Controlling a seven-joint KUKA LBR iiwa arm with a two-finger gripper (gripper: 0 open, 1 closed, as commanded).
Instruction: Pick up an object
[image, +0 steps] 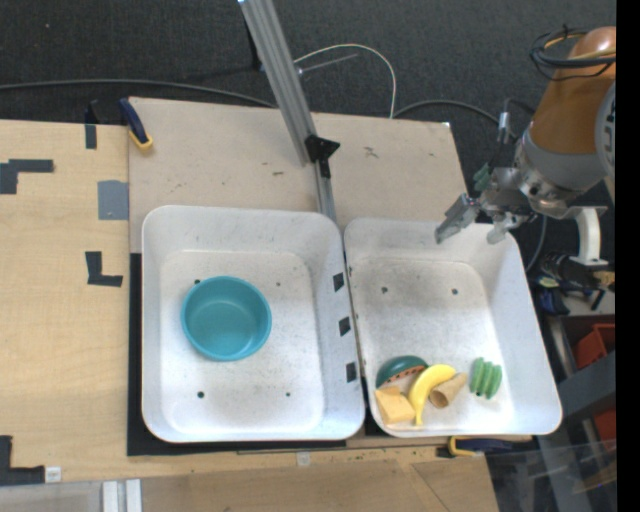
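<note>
Gripper (472, 224) hangs over the far right rim of the right bin (440, 300), fingers spread apart, nothing between them. Well apart from the objects.

Objects cluster in the right bin's near corner: banana (431, 386), green piece (486, 379), tan block (395, 406), and a dark green rounded item (400, 369) partly under the banana. The banana touches the block and the rounded item; the green piece lies just beside them, on its own.

Left bin (160, 300) holds a teal bowl (227, 318), alone.

Judgement: all look like light, stiff plastic toys, likely slick. The banana's curve could roll under the fingers; best taken across its middle. The green piece is easiest to reach, with free space around it. The bowl would need a rim pinch.
</note>
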